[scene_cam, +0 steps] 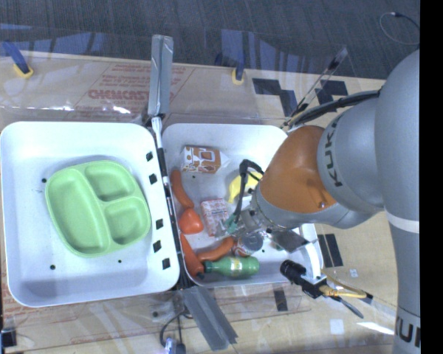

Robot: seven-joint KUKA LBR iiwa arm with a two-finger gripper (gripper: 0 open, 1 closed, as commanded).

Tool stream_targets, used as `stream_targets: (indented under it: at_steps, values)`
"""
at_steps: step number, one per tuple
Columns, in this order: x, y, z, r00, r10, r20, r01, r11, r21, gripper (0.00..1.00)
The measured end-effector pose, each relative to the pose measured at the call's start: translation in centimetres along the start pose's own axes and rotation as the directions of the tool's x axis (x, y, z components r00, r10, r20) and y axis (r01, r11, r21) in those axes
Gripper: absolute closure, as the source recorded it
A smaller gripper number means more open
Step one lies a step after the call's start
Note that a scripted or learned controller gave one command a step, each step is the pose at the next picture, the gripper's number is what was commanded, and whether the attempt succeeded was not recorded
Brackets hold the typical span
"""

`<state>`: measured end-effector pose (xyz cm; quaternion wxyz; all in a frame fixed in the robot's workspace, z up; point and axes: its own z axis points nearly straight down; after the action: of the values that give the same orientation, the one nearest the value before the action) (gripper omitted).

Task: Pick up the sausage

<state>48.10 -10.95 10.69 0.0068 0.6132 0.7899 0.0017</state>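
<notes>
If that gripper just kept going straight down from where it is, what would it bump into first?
Probably the sausage, the orange-red piece lying just under the gripper in the right bin, with the green bottle close beside it. Depth is hard to judge here.

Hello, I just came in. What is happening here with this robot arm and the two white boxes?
The robot arm reaches from the right into the right bin, which holds toy food: sausages, a tomato, a green bottle, a small carton and a packet. Its gripper is low among these items, near the sausage by the bottle, but a grasp is not visible. The left bin holds a green divided plate.
</notes>
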Motion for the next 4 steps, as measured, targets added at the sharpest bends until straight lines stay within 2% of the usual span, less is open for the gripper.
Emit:
stream_targets:
  at_steps: [1,2,3,4]
  values:
    - [5.7,1.2,-10.0,0.994,0.106,-0.008,-0.105,0.994,0.013,1.00]
    - [5.6,1.2,-9.9,0.994,0.107,-0.008,-0.107,0.994,0.014,0.00]
    - [1.0,-0.3,-3.5,0.999,-0.030,-0.012,0.030,0.999,0.015,0.00]
    - [0.7,-0.1,1.1,0.998,-0.056,-0.006,0.056,0.998,0.004,0.00]
